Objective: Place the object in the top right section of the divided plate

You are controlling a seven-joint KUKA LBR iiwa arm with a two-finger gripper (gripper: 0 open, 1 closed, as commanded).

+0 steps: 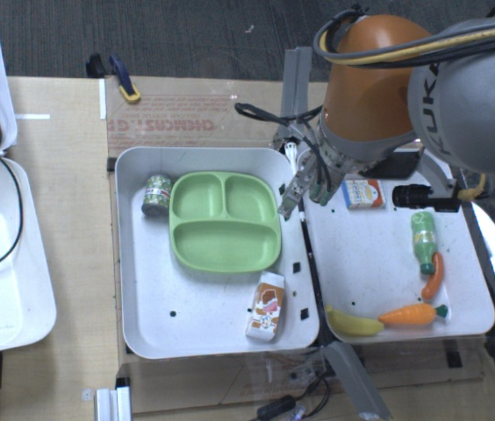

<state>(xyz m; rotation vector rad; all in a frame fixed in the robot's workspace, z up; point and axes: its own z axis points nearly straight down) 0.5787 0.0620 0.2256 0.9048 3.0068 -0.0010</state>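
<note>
Claw (293, 196) hangs low over the seam between the two white bins, just right of the green divided plate (225, 222). Its tips are small and dark against the bin walls, so I cannot tell how far open it is, nor whether anything is in it.

The plate lies in the left bin (142, 305), with two small sections along its far side and one large section nearer the camera. All three look bare, so the placing step is not yet done. Which item is meant is not stated. In the left bin a small jar (155, 195) sits just beside the plate's left rim, and a small carton (266, 307) lies near its lower right corner. The right bin (379, 270) holds a red and white box (363, 192), a green bottle (422, 240), a carrot (411, 315), a banana (354, 323) and a slim orange piece (434, 276).

To do this well, I judge the arm should bring its item squarely over the top right section (252, 196), clear of the ridges, lower close, then release.

Readable writing: part of "KUKA" on the grey arm (467, 86), and reversed red lettering on the cardboard (173, 123), too unclear to read. The carton's print is illegible.
</note>
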